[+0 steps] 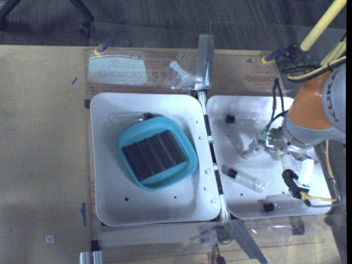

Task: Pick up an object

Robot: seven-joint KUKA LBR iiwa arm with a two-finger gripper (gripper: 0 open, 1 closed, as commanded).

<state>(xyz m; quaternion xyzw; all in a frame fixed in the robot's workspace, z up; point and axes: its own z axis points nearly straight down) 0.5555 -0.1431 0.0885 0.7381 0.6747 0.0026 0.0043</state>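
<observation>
Brown board covers the bench [38, 147], and beyond its far edge lies dark grey carpet, with black stand legs at the upper left and a yellow pole at the upper right. Two shallow white bins sit side by side: the left bin [104, 197] holds a teal tray [187, 147] with a dark ribbed insert [154, 154], tilted at a slant. A clear plastic bag [117, 69] with faint red printing lies behind it; I cannot read the letters. My arm [313, 111] reaches in over the right bin [247, 207], and my pincer [268, 142] hangs above its middle; I cannot tell how it stands. A clear vial with a black cap [246, 179] lies below it, apart, near the bin's front. Another small black cap [230, 118] sits toward the back.
</observation>
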